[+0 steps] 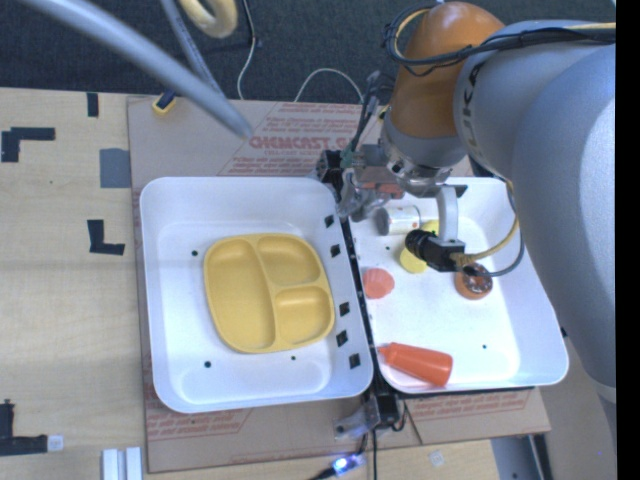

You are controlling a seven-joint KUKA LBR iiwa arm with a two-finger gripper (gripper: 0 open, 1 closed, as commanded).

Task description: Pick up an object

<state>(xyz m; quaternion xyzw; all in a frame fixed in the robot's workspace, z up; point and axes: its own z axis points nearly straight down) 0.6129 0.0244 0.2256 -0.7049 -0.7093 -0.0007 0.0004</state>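
My gripper [362,196] hangs low over the far left corner of the right bin [520,353], close to the wall between the two bins. Beside it lies a small white cylinder [402,218]. A yellow lump [411,259] sits a little nearer the front, and a flat salmon-pink disc [377,284] lies by the dividing wall. An orange carrot-shaped piece [418,363] rests at the bin's front left. A small brown round thing [474,284] lies mid-bin. I see nothing held by the gripper.
The left bin [170,368] holds a yellow divided plate [268,292] at its middle. The grey arm and its orange band cover the far right part of the right bin. A grey pole slants across the top left, outside the bins.
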